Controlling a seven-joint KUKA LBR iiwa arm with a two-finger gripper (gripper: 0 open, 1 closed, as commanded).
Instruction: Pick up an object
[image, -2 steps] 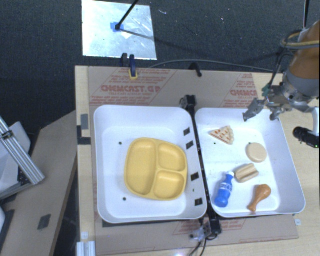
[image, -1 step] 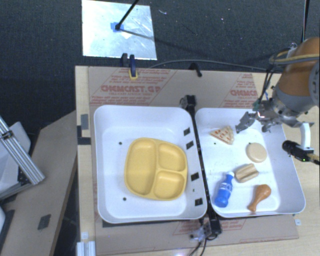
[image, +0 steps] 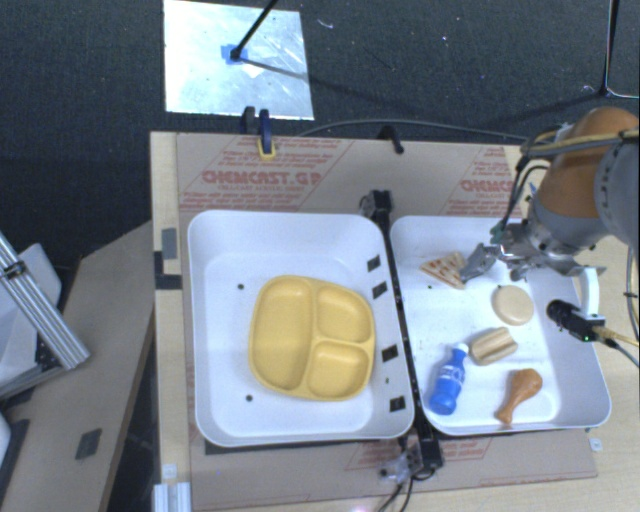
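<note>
Two white bins side by side on a table, yellow divided plate (image: 311, 338) in the left bin (image: 220, 250), arm's tool (image: 487, 256) low in the right bin (image: 420, 240), fingers apart, gripping nothing, just beside a waffle piece (image: 445, 269), round biscuit (image: 513, 304), bread roll (image: 492, 346), blue bottle (image: 449, 380) and drumstick (image: 519, 392) nearer the front.

The grey arm (image: 590, 190) enters at 3 o'clock, its orange band at 2 o'clock, wrist angled down toward 9 o'clock; the gripper (image: 482, 258) sits low at its tip
</note>
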